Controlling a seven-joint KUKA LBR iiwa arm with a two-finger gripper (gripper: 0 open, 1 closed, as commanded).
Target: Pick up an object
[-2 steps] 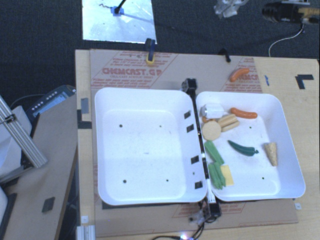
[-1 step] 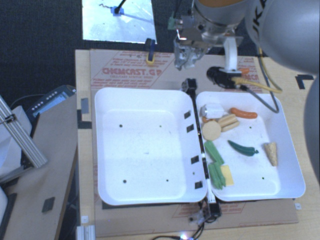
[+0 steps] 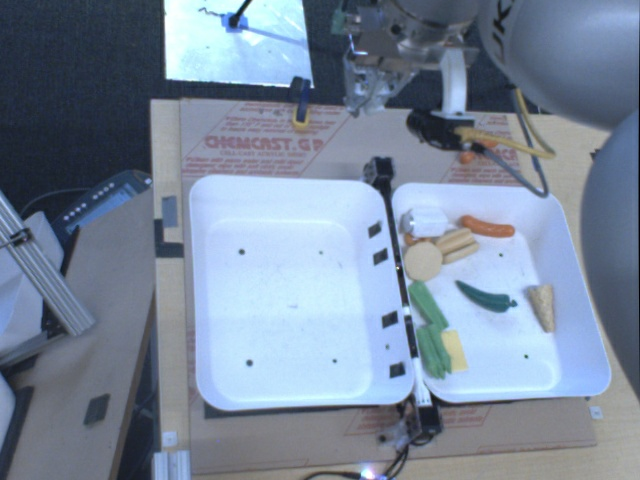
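Observation:
My gripper hangs high at the back of the bench, beyond the far rim of both bins and above the seam between them. Nothing shows beneath it. The right bin holds the objects: a white block, an orange sausage-like piece, a tan round disc touching a tan stick, two green strips, a yellow slice, a dark green pepper and a tan wedge.
The left bin sits beside the right one, with black clips along the shared divider. A yellow-and-blue clamp stands on the board behind the left bin. A shiny plate lies at the back left.

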